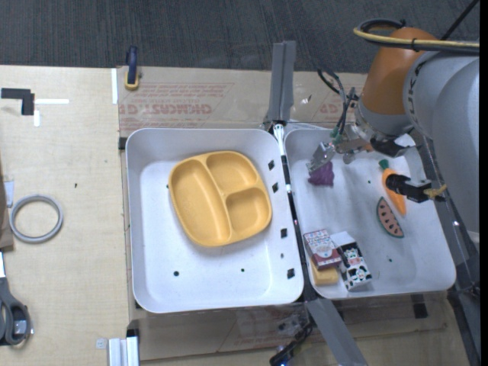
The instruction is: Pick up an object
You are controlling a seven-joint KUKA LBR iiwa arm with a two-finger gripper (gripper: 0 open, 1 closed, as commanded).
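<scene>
My gripper hangs over the back left part of the right bin, its tip right at the top of a small purple object that sits near the bin's left wall. Whether the purple object is gripped cannot be made out. Further right lie an orange piece and a watermelon-slice toy. At the bin's front left sit a red-and-white box, a black-and-white box and a yellow block.
The left bin holds a yellow divided plate. A metal divider stands between the bins at the back. On the bench to the left lie a grey tape ring and scissors.
</scene>
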